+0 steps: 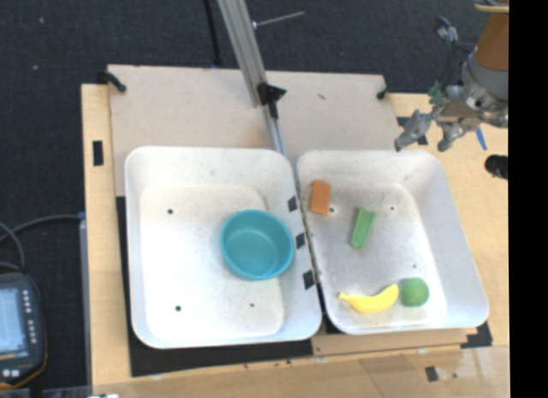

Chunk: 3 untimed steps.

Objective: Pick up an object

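My gripper (430,137) hangs above the far right corner of the right bin (445,191), open, with nothing between its fingers. Below it in that bin lie an orange block (319,197) near the left wall, a green block (362,227) in the middle, a yellow banana (371,300) at the front, and a green ball (414,292) right beside the banana. A blue bowl (257,244) sits in the left bin (154,216), toward its right side.
A grey metal post (244,41) slants up from between the bins at the back. A handheld pendant (17,319) lies off the bench at the lower left. The arm's wrist (490,54) stands at the upper right.
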Tool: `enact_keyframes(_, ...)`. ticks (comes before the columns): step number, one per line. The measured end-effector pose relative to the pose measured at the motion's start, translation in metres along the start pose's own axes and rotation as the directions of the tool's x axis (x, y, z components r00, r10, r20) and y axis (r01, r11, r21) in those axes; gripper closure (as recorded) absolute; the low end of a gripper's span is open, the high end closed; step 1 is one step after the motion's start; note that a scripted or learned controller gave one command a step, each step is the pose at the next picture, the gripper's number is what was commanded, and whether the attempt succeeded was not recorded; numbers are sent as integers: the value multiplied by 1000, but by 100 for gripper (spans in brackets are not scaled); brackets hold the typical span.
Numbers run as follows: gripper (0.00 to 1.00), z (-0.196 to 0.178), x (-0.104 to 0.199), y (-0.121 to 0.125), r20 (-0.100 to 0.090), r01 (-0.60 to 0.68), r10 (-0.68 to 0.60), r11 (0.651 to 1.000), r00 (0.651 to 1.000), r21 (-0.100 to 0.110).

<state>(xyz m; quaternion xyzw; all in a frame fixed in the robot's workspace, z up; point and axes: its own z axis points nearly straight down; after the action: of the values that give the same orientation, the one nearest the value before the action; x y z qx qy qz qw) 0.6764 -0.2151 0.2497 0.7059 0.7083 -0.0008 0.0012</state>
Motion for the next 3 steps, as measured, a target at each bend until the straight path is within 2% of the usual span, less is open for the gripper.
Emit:
enact_keyframes(1, 0, 0, 0, 0, 1, 1, -1, 1000, 1000, 1)
enact_keyframes(3, 0, 118, 13, -2, -1, 1, -1, 1000, 1000, 5)
